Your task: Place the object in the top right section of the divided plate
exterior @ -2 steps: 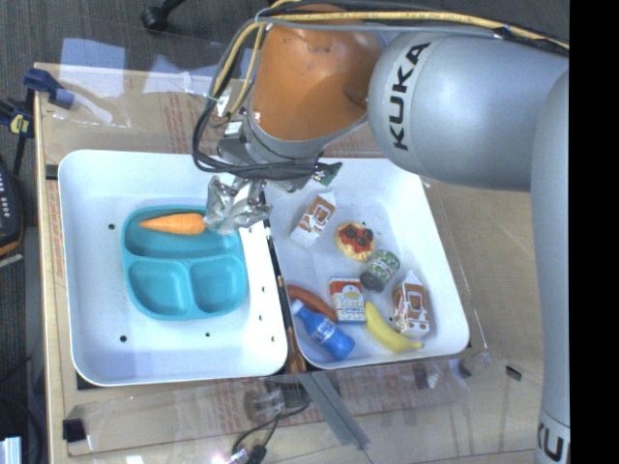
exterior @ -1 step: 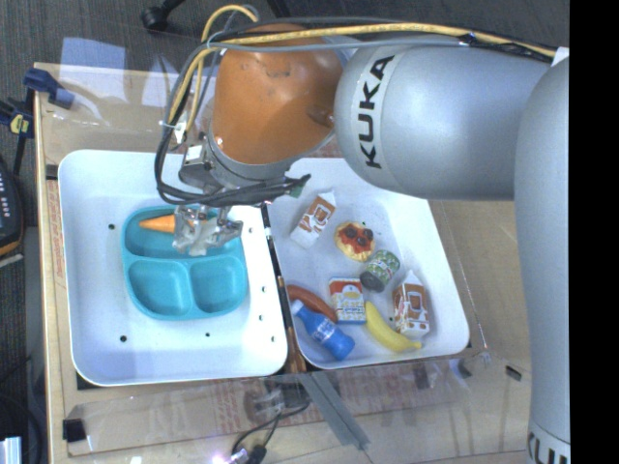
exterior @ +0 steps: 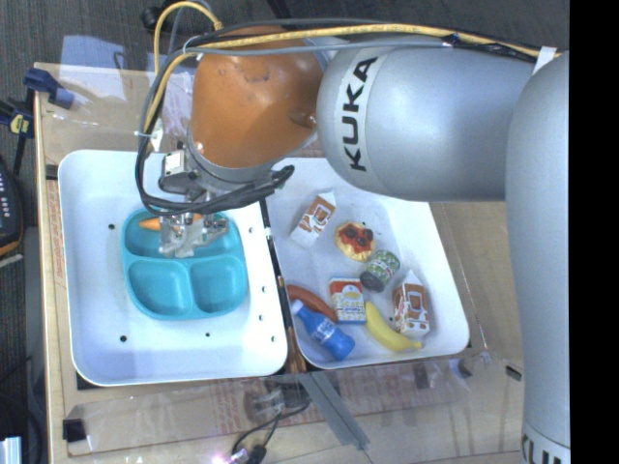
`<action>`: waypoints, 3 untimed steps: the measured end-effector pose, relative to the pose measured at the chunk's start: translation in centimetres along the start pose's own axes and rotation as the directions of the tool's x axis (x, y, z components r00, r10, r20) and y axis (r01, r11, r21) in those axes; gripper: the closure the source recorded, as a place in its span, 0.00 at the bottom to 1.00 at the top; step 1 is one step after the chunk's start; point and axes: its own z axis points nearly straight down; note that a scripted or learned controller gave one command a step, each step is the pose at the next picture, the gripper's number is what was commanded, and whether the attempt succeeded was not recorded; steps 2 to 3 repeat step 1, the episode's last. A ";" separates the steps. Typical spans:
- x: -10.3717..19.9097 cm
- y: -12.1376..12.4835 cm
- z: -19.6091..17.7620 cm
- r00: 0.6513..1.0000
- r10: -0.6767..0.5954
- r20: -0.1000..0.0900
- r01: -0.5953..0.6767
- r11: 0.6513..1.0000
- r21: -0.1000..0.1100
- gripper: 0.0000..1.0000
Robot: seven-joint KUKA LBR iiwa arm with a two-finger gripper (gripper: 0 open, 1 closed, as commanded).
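Observation:
A blue divided plate (exterior: 189,288) lies in the left white bin (exterior: 97,336). My gripper (exterior: 186,237) hangs low over the plate's upper part, under the orange wrist band (exterior: 251,95). An orange, carrot-like object (exterior: 150,224) pokes out to the gripper's left at the plate's upper left rim; most of it is hidden beneath the gripper. Whether the gripper touches it I cannot tell. The plate's two lower sections show bare blue.
The right bin (exterior: 440,259) holds a small carton (exterior: 314,217), a round red-topped pastry (exterior: 355,241), a can (exterior: 380,269), a second carton (exterior: 410,307), a banana (exterior: 387,329), a blue bottle (exterior: 324,332) and a sausage (exterior: 308,300). The arm's large grey body covers the upper right.

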 end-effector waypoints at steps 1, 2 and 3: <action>3.4 -0.5 -7.1 0.993 -0.118 -0.002 0.118 0.993 0.001 1.00; 3.4 -0.5 -7.1 0.993 -0.118 -0.002 0.118 0.993 0.001 1.00; 3.4 -0.5 -7.1 0.993 -0.118 -0.002 0.118 0.993 0.001 1.00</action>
